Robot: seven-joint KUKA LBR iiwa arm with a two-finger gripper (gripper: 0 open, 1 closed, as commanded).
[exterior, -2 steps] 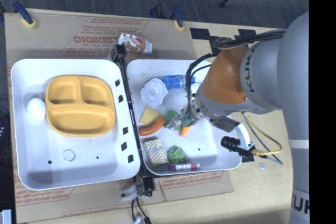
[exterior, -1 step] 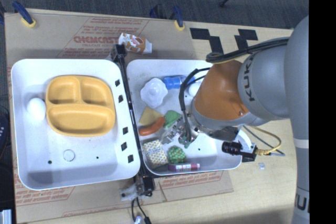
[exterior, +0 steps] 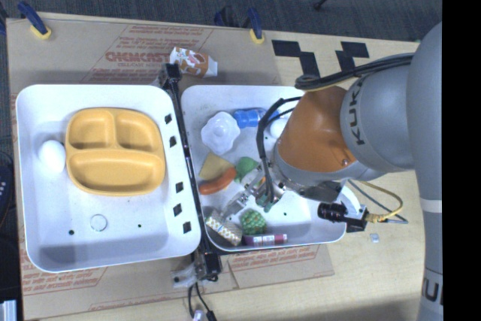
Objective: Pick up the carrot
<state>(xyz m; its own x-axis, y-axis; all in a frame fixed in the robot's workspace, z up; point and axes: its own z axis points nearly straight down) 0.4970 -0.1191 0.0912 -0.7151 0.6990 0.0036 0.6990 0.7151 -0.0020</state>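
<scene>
L bin [exterior: 30,162]: yellow tray [exterior: 114,149], white egg [exterior: 51,155] beside it. R bin [exterior: 301,235]: carrot [exterior: 216,183] near L wall, under yellow wedge [exterior: 213,166], long axis approx. L-R, slight tilt. We see gripper [exterior: 259,195] just R of carrot, low over bin, w/ green veg [exterior: 252,220] below it. Can't tell if gripper apart or together; nothing seen clamped. We judge next move needs short shift L, jaws set across carrot's axis.
</scene>
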